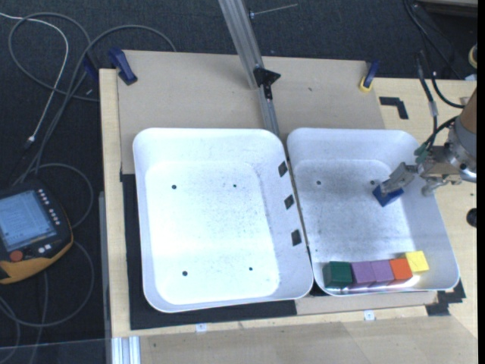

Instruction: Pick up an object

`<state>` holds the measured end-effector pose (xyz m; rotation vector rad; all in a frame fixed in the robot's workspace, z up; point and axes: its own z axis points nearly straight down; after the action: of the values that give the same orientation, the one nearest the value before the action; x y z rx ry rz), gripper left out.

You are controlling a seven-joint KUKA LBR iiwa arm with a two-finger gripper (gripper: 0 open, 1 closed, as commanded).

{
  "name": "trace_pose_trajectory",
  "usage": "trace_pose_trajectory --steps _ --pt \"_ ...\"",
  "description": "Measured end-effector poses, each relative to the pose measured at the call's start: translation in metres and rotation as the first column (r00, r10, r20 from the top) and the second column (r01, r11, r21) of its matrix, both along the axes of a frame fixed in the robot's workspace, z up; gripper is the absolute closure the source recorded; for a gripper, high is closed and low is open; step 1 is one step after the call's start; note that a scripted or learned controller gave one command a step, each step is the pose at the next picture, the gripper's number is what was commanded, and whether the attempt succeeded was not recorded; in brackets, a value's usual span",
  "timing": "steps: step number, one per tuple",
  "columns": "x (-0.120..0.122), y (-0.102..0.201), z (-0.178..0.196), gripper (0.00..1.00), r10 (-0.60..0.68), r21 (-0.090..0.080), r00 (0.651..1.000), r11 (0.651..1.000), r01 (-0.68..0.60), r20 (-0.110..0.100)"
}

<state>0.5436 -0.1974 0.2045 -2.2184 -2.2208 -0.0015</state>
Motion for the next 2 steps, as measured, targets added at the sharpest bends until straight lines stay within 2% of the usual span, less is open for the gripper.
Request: trace_pose_trajectory --steps 1,2 --pt "0.037 -0.020 -0.088 0.00 0.000 0.000 1.000 1.000 0.000 -0.006" --pt "0.046 -0.020 -0.106 0.00 0.000 -0.001 1.000 1.000 0.000 -0.004"
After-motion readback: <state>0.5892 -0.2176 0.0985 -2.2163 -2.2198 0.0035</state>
